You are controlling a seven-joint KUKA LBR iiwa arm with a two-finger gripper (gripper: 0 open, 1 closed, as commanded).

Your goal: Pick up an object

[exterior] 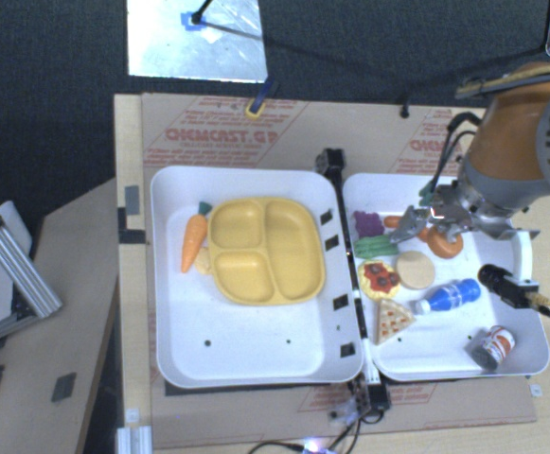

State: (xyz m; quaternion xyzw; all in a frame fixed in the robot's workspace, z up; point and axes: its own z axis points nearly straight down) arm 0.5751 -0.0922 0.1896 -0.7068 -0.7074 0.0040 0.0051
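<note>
My gripper point(415, 225) hangs over the back of the right bin point(525, 353), just right of the purple grapes point(368, 223) and above the green bean pod point(377, 246). An orange toy point(445, 244) lies right beside the fingers, partly hidden by the wrist. Below them sit a round cream biscuit point(415, 271), a red-topped pizza round point(380, 278), a pizza slice point(393, 319), a blue bottle point(450, 297) and a small can point(491, 346). I see nothing between the fingers.
The left bin point(175, 348) holds a yellow divided plate point(260, 251) and a toy carrot point(192, 240) at its left. A black divider point(345, 253) separates the bins. A black fitting point(504, 285) juts over the right bin's right side.
</note>
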